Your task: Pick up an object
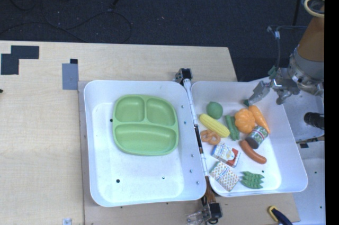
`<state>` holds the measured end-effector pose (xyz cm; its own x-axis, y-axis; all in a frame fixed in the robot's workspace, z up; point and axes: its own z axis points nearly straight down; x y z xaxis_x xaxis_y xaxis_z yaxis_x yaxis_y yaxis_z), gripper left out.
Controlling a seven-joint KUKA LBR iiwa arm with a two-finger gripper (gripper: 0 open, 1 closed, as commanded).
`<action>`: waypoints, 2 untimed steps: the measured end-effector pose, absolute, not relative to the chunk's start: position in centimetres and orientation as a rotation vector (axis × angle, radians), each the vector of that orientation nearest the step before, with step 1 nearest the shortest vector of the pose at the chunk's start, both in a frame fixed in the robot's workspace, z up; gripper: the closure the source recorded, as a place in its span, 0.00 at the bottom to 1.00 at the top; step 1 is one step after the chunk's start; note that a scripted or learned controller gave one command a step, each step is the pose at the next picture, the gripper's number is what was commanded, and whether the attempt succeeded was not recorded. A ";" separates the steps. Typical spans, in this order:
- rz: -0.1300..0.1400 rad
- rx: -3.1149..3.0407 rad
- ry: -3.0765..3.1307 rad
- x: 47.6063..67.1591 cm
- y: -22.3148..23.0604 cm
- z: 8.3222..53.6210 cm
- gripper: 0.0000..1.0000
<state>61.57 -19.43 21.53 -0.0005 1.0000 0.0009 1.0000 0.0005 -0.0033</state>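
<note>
2 shallow white bins side by side. Left bin [100, 187] carries a pale green plastic 3-compartment plate [145, 125]. Right bin [290, 160] crowded with toy food: yellow corn cob [214, 125], green ball [214, 109], orange pepper [244, 120]. Gripper [273, 90] hovers above the right bin's far edge, fingers spread apart, holding nothing; likely poised over the pile to choose a target.
</note>
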 end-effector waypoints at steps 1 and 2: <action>-0.002 -2.226 -2.222 57.4 -19.6 10.4 0.00; -0.018 -2.237 -2.230 53.9 -16.0 9.6 0.00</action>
